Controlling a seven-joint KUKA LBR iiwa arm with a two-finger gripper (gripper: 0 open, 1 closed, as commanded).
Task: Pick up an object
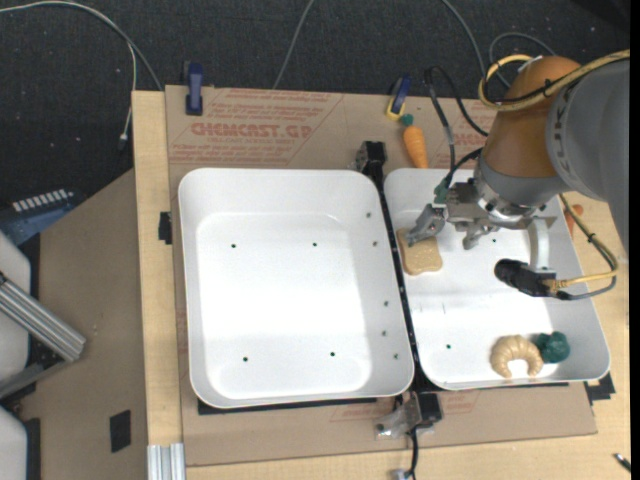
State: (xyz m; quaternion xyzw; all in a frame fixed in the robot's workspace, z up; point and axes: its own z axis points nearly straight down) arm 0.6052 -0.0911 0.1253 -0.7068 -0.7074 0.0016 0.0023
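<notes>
We see a grey robot arm with an orange band (530, 118) reaching in over the shallow white plastic bin on the right (470, 363), with its two-finger gripper (452, 230) hanging low over that bin's upper half. The metal fingers (428, 222) look spread apart with nothing between them, though from this slanted angle we cannot be fully sure how wide the gap is. Just below the gripper and slightly to its left lies a tan, roughly square slice of toy bread (421, 259), flat on the bin floor against the wall shared with the neighbouring bin. The nearer finger ends right beside the slice's top edge, and we cannot tell whether it touches. Well below the gripper and to its right, in the same bin's lower corner, sits a pale brown toy croissant (515, 356), with a small dark green rounded object (553, 346) touching its right side. Above the gripper and a little to its left, outside both bins, an orange toy carrot with a green tip (414, 145) rests on the brown cardboard sheet (260, 128) that covers the bench. Far to the gripper's left is the second shallow white plastic bin (290, 288), set edge to edge with the first.
</notes>
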